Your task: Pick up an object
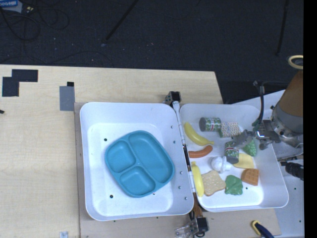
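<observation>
Progress on the task looks small so far, as I judge it: no object is lifted, and all of them lie in the bins. The right bin (270, 195) holds a crowd of toy food. I see a banana (196, 134) near the left wall, a sausage (200, 152) below it, a second yellow piece (198, 180) along the same wall, a slice of bread (214, 182), a green broccoli-like piece (234, 185), an orange waffle-like piece (250, 176), a yellow wedge (244, 161), a small white thing (218, 163), a green can (210, 124) lying on its side and a speckled object (231, 129) just beside it. The left bin (94, 133) holds a blue divided plate (139, 163), which lies flat and tilted in its orientation. The arm (292, 105) comes in from the right, and the gripper (247, 139) is low over the right bin, just above a small can (231, 152) and a green leafy piece (249, 148). Whether the gripper is released or clenched, I cannot tell, because its tip is dark and mixes with the objects under it. I also cannot say that anything is held. So the approach seems done, or nearly done, and what is left is the grasp itself and then the lift. Because the objects near the tip touch each other, I think the grasp could easily miss or catch two things.
</observation>
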Available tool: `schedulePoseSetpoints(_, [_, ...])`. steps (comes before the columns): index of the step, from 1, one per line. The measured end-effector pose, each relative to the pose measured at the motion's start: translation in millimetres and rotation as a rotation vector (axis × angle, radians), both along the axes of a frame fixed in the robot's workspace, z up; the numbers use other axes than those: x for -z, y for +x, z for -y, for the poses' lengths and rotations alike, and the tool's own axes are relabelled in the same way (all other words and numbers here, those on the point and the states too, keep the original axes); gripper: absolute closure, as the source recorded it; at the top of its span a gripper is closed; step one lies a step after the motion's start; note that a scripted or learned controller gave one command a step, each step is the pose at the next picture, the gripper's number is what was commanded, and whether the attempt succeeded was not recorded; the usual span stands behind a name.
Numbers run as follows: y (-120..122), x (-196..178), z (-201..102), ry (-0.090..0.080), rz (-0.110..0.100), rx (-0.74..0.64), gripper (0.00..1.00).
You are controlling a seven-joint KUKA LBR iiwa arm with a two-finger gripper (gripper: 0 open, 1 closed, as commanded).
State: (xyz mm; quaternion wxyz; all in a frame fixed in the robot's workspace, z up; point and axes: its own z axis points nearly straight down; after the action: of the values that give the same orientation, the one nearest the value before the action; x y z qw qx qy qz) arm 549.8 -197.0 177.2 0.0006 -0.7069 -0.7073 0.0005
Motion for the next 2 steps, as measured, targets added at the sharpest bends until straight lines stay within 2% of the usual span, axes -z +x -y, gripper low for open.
schedulePoseSetpoints(1, [66.5, 89.1, -67.6, 0.001, 0.001, 0.000, 0.00])
schedulePoseSetpoints(2, [94.0, 89.8, -51.5, 0.000, -0.001, -0.003, 0.00])
